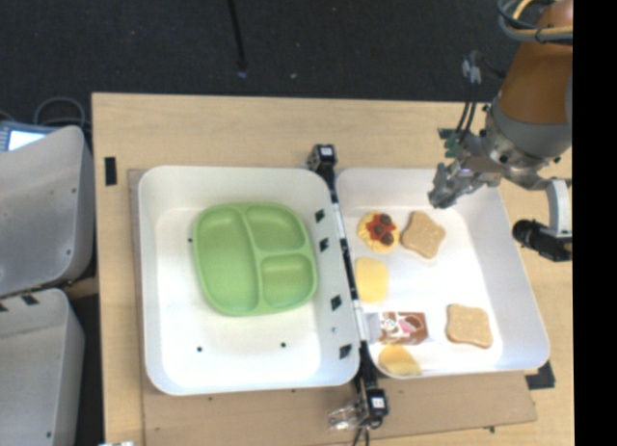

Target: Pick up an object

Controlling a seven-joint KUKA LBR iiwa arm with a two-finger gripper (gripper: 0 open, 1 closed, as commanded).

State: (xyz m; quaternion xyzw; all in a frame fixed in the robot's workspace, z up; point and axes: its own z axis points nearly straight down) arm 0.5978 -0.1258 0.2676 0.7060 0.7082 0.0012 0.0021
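While the green tray (255,259) sits in the far bin, the nearest bread slice (422,234) lies just below and slightly left of the jaws (445,191), apart from them; whether they are open cannot be told.

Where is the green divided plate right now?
The green divided plate lies in the left white bin, near its middle, across the divider from the food pieces in the right bin.

Green divided tray (255,258) in left bin (154,338); toast slices (422,234) in right bin (511,271), pincer (445,190) above.
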